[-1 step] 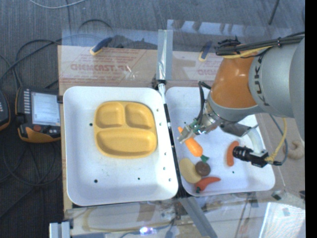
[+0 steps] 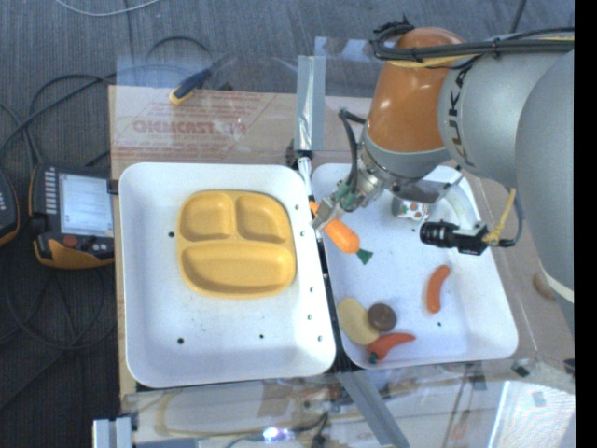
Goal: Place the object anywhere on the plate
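so my claw (image 2: 328,209) is down at the left edge of the right bin (image 2: 485,329), touching the carrot (image 2: 342,238), can't tell if it's actually gripping, next i'd need a solid pinch, then lift over to the yellow plate (image 2: 236,242) in the left bin (image 2: 149,278)

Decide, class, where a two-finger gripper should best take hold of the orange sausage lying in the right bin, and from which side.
Probably from straight above, across the middle of the sausage. It lies flat, long and narrow, with bare bin floor on both long sides for the fingers.
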Robot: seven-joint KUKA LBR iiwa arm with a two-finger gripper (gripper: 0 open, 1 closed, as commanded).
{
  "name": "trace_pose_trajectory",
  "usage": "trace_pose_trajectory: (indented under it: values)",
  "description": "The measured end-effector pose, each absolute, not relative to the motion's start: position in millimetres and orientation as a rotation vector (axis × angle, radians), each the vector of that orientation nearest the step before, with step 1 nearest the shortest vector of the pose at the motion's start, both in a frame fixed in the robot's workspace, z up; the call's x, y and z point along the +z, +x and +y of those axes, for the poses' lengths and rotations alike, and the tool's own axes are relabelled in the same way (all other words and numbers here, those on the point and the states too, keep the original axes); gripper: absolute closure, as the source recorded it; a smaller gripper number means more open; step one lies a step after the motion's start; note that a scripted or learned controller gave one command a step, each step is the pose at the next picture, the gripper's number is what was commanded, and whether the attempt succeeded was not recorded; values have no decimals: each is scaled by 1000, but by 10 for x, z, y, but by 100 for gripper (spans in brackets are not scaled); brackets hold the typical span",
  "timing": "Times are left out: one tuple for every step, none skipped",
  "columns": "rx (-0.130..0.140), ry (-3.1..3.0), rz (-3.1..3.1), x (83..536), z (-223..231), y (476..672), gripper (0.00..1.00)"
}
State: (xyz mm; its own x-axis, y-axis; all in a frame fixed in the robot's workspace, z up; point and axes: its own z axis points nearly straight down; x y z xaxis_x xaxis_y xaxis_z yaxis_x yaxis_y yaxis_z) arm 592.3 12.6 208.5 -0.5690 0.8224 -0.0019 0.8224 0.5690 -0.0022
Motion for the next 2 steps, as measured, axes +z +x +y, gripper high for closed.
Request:
trace_pose_trajectory:
  values:
    - [-5, 1599, 2704, 1867, 815, 6323, 100]
    - [-7, 1599, 2702, 1870, 809, 6326, 0]
